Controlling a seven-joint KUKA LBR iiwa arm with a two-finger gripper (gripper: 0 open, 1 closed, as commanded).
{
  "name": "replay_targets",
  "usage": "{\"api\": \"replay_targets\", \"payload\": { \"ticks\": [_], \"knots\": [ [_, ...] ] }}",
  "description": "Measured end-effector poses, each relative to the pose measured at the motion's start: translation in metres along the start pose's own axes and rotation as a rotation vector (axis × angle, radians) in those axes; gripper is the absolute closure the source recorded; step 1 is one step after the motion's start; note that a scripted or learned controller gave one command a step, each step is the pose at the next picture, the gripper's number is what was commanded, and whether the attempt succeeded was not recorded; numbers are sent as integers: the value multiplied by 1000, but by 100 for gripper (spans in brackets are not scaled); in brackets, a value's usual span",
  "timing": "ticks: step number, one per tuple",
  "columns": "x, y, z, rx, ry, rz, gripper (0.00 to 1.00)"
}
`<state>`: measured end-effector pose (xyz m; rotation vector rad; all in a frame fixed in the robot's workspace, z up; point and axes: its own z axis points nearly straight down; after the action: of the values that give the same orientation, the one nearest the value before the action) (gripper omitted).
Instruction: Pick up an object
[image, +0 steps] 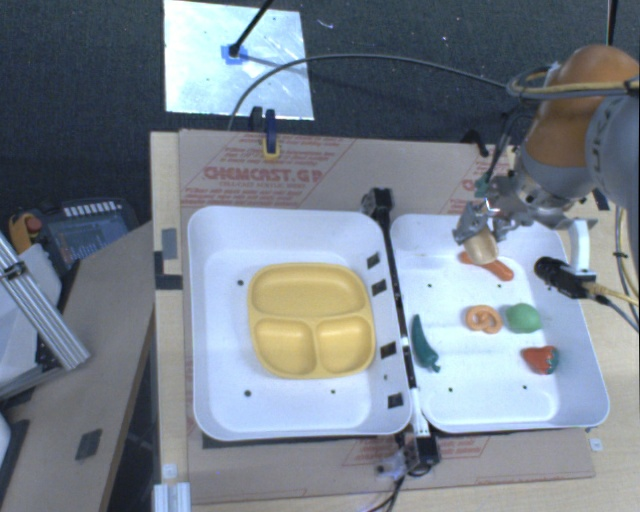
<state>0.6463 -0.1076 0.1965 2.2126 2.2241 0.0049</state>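
Note:
My gripper (479, 238) is over the back left part of the right bin (575, 400). It is shut on a small tan block (482, 248) that shows at its fingertips. An orange carrot-like piece (499, 268) lies on the bin floor just below and to the right of the block. Further forward lie an orange pretzel-shaped piece (483, 319), a green ball (522, 318), a red strawberry-like piece (539, 359) and a dark green pepper-like piece (424, 345) near the bin's left wall.
The left bin (215, 300) holds a yellow tray (305, 318) with three compartments. A black divider (393, 300) runs between the bins. A black part of the arm (560, 275) hangs over the right bin's right rim, with cables behind.

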Motion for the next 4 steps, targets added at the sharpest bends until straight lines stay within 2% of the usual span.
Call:
{"api": "replay_targets", "payload": {
  "ticks": [1, 2, 4],
  "knots": [
    [1, 5, -65, -3, -1, -1, 100],
    [49, -13, -71, 4, 2, -3, 100],
    [134, -51, -46, 7, 3, -3, 100]
  ]
}}
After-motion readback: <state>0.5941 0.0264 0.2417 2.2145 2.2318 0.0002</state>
